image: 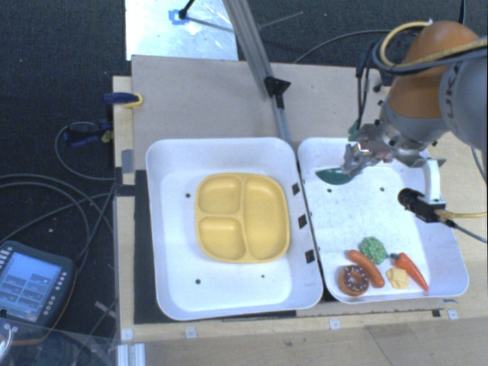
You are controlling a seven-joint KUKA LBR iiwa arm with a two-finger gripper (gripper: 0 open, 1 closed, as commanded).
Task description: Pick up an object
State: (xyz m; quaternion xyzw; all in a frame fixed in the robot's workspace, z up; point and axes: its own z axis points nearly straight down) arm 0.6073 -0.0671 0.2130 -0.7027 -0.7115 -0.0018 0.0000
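Observation:
My gripper (pixel 354 162) hangs over the far left part of the right bin (pixel 450 239). It is shut on one end of a dark teal spoon (pixel 332 176), whose bowl sticks out to the left and below the fingers, just above the bin floor. Near the right bin's front edge lie a chocolate donut (pixel 353 280), a red sausage (pixel 366 268), a green broccoli piece (pixel 373 248), an orange carrot (pixel 412 271) and a small yellow piece (pixel 397 278).
The left bin (pixel 164 235) holds a yellow divided plate (pixel 242 217). A grey pole (pixel 252 36) slants down to the bench behind the bins. A black fitting (pixel 415 203) juts over the right bin. A teach pendant (pixel 27 277) lies at lower left.

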